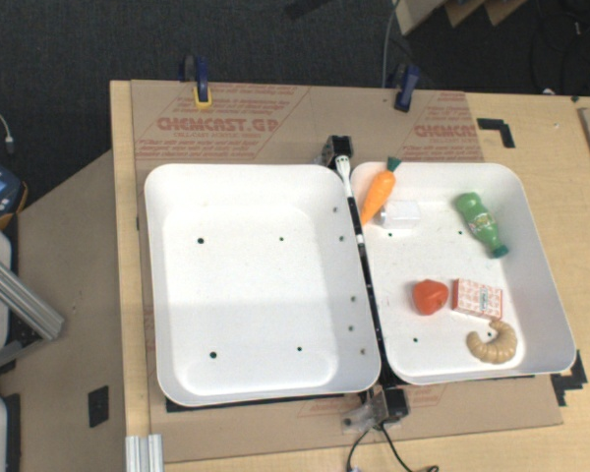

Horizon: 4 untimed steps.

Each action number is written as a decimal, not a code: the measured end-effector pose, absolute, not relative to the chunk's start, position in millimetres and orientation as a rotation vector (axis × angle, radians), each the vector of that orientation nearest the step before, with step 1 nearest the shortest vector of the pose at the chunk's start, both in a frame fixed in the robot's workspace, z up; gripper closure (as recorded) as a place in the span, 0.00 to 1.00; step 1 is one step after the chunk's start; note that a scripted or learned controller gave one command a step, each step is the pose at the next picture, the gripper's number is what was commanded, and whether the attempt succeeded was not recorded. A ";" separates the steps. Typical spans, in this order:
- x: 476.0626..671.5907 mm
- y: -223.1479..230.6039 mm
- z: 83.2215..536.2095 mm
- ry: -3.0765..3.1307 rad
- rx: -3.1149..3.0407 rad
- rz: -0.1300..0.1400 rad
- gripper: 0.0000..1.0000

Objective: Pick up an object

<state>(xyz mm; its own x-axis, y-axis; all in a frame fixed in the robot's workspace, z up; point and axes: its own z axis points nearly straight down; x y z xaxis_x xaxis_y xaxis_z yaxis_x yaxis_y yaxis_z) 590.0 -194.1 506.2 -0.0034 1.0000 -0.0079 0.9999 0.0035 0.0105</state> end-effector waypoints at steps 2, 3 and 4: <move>590.7 -193.9 517.1 2.213 2.203 0.005 0.00; 591.4 -193.6 528.6 2.210 2.197 0.007 1.00; 591.4 -193.7 528.1 2.210 2.198 0.006 0.00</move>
<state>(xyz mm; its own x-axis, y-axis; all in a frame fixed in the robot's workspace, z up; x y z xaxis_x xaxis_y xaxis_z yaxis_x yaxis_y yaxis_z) 591.4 -193.7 528.1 -0.0054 0.9999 -0.0144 0.9998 0.0057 0.0199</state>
